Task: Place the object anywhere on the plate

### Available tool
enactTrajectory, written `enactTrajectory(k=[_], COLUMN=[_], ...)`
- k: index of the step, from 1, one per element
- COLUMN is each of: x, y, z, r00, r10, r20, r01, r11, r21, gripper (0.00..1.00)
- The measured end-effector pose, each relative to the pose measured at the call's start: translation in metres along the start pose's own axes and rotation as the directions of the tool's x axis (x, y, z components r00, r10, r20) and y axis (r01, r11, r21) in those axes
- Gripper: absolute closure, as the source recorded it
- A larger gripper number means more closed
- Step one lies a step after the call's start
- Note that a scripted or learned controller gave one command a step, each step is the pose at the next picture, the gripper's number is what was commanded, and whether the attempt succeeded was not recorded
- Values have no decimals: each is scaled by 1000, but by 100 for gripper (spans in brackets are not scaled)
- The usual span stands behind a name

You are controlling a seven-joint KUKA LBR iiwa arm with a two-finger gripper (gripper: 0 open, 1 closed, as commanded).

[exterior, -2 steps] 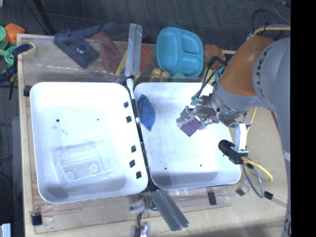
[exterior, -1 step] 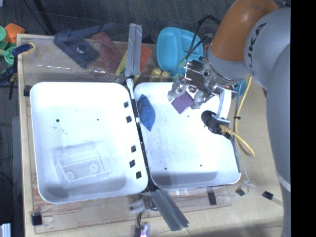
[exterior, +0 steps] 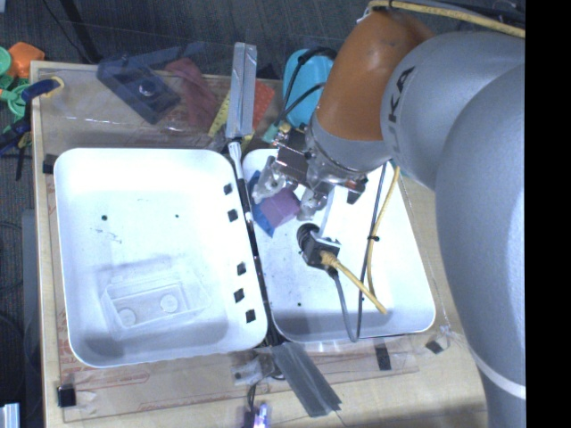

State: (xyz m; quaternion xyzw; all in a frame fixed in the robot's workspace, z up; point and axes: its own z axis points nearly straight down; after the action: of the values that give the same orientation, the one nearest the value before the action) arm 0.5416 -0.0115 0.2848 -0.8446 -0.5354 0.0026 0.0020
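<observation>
A small purple block (exterior: 280, 209) with a blue piece (exterior: 265, 218) beside it hangs at the left edge of the right bin (exterior: 406, 266), close to the divider. My gripper (exterior: 287, 194) sits directly over it, and the block shows between the two fingers, so the gripper is shut on it. A clear, see-through plate (exterior: 147, 301) lies in the lower part of the left bin (exterior: 89, 185), well to the left of and below the gripper. The large grey arm with its orange band (exterior: 375, 69) covers the right bin's upper right.
A yellow cable (exterior: 361, 285) and a black cable (exterior: 343, 306) trail from the wrist over the right bin floor. Black clips (exterior: 241, 270) line the divider between the bins. Behind the bins lie a dark tool (exterior: 143, 83), red cloth (exterior: 192, 78) and a cyan object (exterior: 303, 83).
</observation>
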Motion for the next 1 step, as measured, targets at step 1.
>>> enactTrajectory(k=[1], x=[22], y=[-64], z=[94], r00=[1000], r10=[6], r20=[2], r01=[-6], r11=[1000], r21=[1], gripper=[100])
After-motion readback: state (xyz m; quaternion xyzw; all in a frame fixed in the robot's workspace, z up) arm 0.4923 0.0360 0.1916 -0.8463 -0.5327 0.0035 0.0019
